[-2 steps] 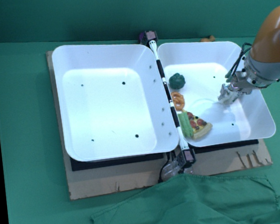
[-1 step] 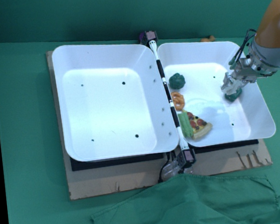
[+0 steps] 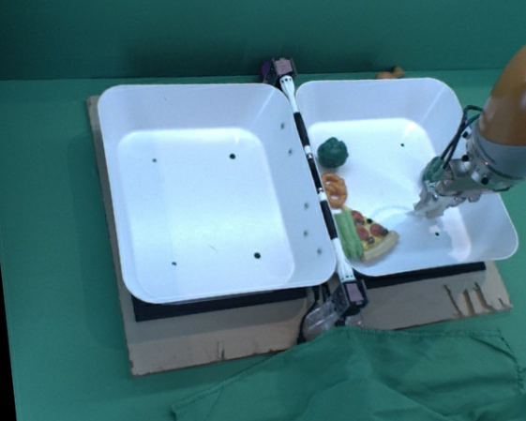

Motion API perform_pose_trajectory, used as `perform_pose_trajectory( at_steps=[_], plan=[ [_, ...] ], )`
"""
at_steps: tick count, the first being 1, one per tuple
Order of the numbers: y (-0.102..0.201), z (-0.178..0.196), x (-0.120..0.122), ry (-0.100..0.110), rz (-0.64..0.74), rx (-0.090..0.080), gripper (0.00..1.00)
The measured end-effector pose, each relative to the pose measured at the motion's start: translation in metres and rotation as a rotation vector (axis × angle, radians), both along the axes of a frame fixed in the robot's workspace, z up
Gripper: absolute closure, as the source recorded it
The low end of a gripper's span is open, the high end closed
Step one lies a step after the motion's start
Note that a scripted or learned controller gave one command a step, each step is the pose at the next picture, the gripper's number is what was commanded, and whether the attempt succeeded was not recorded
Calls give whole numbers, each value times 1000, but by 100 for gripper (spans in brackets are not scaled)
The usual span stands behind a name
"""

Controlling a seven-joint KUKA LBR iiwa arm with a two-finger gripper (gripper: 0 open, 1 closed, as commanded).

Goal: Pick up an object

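Left to right from my feed. Left bin [image 3: 194, 88] takes up the left-centre of frame, floor bare apart from a few dark dots, so plenty of room there. Its right rim butts against the right bin [image 3: 371, 84] along a black-and-white divider strip [image 3: 312, 166] running top to bottom at mid frame. Both bins sit on a cardboard sheet [image 3: 212, 343] over green cloth; a fold of green fabric [image 3: 358, 383] bunches at lower centre, below the bins' near edge.

All objs are crowded at the right bin's left wall, just right of the divider. Broccoli piece [image 3: 333, 152] is uppermost, roundish, no clear long axis. Below it an orange ring-shaped pretzel [image 3: 335, 189], long axis roughly vertical in frame, right beside the wall. Below that a green stick-like item [image 3: 349, 235], long axis near vertical, touching the pizza slice [image 3: 372, 235]; the slice's tip points toward the bin's lower left-centre corner, crust side to the right, approx.

Rest of the right bin's floor, centre and upper right, is open.

Gripper [image 3: 430, 207] is at the right side of frame, low over the bin floor near the right wall, well apart from the objs. Nothing between its fingers that I can see; can't tell how far apart they are at this res. Arm's orange band [image 3: 519, 95] enters from the right edge.
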State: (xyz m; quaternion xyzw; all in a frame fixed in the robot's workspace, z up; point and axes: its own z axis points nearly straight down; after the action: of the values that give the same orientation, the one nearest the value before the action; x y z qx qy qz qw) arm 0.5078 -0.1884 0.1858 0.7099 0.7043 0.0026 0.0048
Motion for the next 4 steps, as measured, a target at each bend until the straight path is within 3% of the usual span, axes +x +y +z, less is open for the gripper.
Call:
perform_pose_trajectory(
  at_steps=[1, 2, 3, 4],
  plan=[
    [-1, 1, -36, -15, 2, -8, 100],
    [1, 90, 11, -6, 8, -4, 100],
    [5, 12, -14, 15, 2, 3, 100],
    [1, 44, -41, 7, 3, 1, 100]
  ],
)
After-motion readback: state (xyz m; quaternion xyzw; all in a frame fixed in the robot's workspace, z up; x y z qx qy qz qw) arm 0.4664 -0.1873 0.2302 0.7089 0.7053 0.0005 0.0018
